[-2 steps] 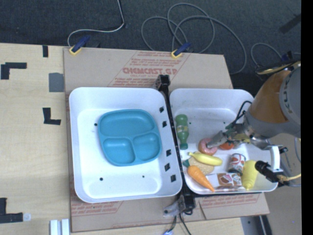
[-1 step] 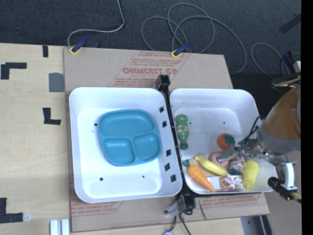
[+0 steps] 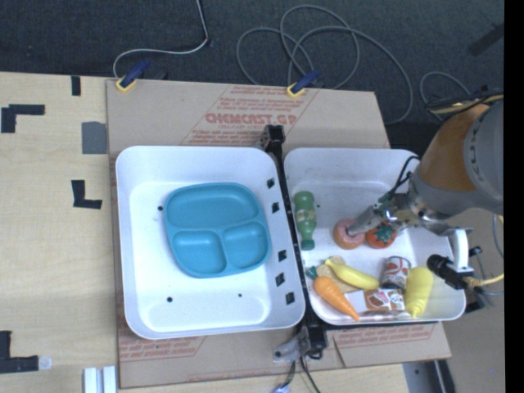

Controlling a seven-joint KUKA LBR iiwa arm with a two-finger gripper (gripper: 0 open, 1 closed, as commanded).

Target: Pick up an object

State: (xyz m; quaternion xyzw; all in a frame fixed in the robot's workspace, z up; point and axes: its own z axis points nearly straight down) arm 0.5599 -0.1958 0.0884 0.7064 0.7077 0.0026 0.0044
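While the arm reaches in over the right bin, the gripper sits low inside that bin, its tip down among the toy foods. Finger state: cannot tell (the fingers blur into the items beneath them).

Directly at the gripper tip lies a pink round piece, touching or just under it; contact is not resolvable. Just to the tip's right sits a red tomato-like toy with a green top. Nothing is visibly held between the fingers.

Left of the gripper, near the divider between the bins, a green bottle-shaped toy lies lengthwise. Below the gripper: a yellow banana, an orange carrot just beside it, a small red-and-white can, a flat printed packet, and a yellow pepper-like piece toward the bin's lower right corner.

Well to the left of the gripper, the left bin holds a blue divided plate, lying flat.

Both bins rest on a cardboard sheet on the surface.
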